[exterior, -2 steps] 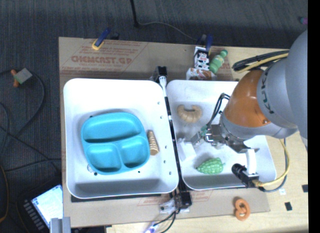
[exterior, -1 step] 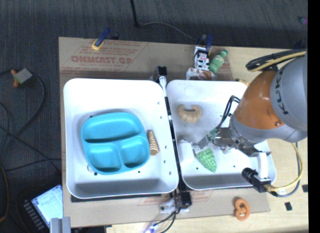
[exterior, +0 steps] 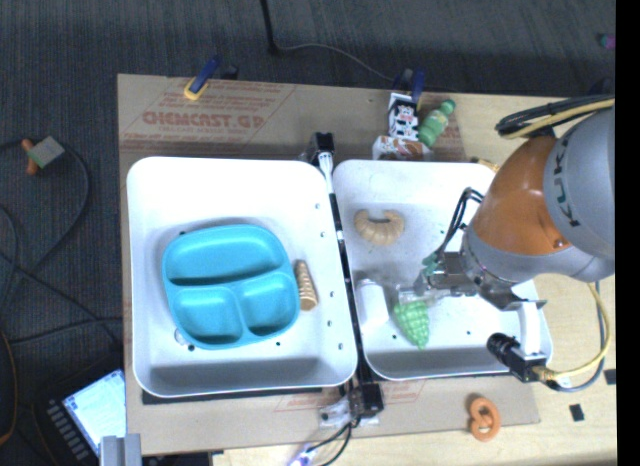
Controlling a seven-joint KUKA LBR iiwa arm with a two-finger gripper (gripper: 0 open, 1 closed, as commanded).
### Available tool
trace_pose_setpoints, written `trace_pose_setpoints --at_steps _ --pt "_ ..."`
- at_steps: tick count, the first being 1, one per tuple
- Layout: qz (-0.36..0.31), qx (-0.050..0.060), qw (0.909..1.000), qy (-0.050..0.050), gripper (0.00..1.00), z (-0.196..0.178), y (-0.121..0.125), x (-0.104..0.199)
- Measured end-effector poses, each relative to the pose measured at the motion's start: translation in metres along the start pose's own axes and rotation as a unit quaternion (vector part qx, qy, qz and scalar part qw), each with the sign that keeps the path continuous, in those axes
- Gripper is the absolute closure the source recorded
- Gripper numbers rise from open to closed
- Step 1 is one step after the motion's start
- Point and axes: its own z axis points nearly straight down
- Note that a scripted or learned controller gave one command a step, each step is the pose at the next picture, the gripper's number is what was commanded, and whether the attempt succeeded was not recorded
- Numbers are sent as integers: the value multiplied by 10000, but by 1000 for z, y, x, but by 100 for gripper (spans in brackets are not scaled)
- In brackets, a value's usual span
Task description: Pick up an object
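Dark grey carpet floor (exterior: pixel 120 14) surrounds the plywood bench (exterior: pixel 300 114).

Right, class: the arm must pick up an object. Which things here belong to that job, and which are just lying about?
Belong to the job:
gripper
green toy, just below the gripper
beige ring
right bin

Lying about:
blue divided tray in the left bin
brown cone beside the tray
orange ring on the bench
green bottle behind the bins

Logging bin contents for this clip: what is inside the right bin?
The right bin holds a beige croissant-shaped toy and a green knobbly object, with the gripper just above it. The arm covers the bin's right part.
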Motion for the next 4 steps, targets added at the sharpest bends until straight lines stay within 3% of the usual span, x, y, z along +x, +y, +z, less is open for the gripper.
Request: trace_pose_setpoints --at_steps 1,2,3,4 --pt "0 -1 10000 -1 0 0 0 0" --pt "12 -17 10000 -18 0 32 -12 8" --pt "8 -15 10000 -11 100 22 -12 8" --pt "12 -18 10000 -18 0 22 -12 8"
